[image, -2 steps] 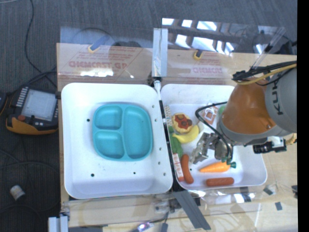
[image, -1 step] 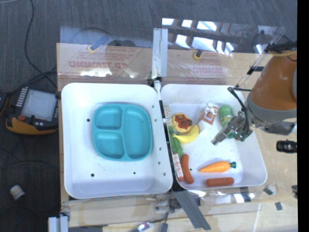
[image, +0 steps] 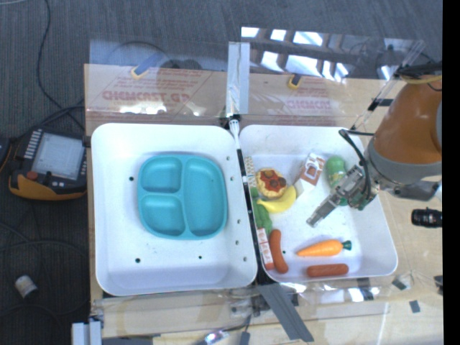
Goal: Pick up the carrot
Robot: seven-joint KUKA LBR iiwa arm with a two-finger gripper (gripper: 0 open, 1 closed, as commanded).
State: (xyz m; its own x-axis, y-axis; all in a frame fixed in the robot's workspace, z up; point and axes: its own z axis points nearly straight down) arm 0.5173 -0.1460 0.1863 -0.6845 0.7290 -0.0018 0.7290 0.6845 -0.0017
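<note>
Carrot (image: 320, 248), orange with a small green top at its right end, is lying flat near the right bin's (image: 384, 246) front wall, just above a sausage (image: 327, 269). The gripper (image: 316, 218) is hovering above it, apart; whether it is open, I cannot tell.

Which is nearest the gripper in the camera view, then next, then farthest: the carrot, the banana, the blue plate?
1. Carrot, just below the gripper in the right bin.
2. Banana, to the gripper's left, same bin.
3. Blue plate, in the left bin.
</note>
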